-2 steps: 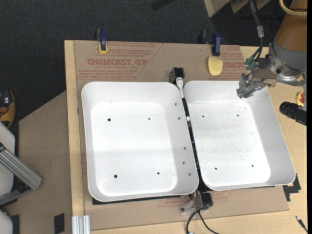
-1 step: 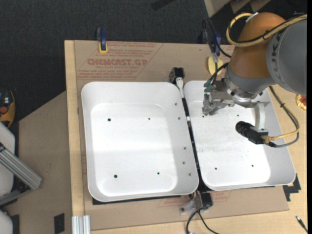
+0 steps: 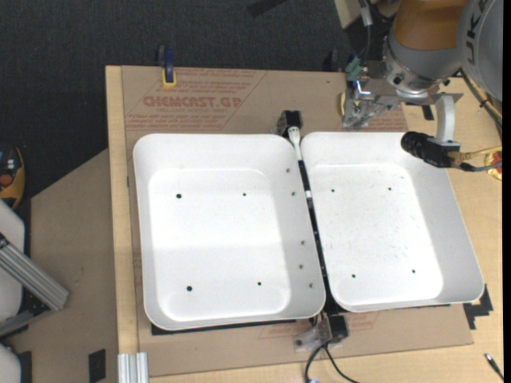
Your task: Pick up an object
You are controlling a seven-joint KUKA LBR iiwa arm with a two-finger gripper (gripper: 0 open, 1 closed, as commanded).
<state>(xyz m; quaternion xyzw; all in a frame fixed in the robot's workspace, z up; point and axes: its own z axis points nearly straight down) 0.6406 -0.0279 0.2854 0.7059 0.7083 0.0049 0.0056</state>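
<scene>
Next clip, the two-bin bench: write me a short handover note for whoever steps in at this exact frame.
Claw: above the far rim of the right bin, over the cardboard; I can't tell open or shut, and nothing visible in it.
Things: I can make out no loose object in the left bin or the right bin, just dark dots and specks on their floors.
Done: no pick evident.
Left: find an object to grasp, then lift it.

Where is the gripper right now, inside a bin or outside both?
Outside both. The gripper sits over the cardboard past the far rim of the right bin, not above its floor.
</scene>
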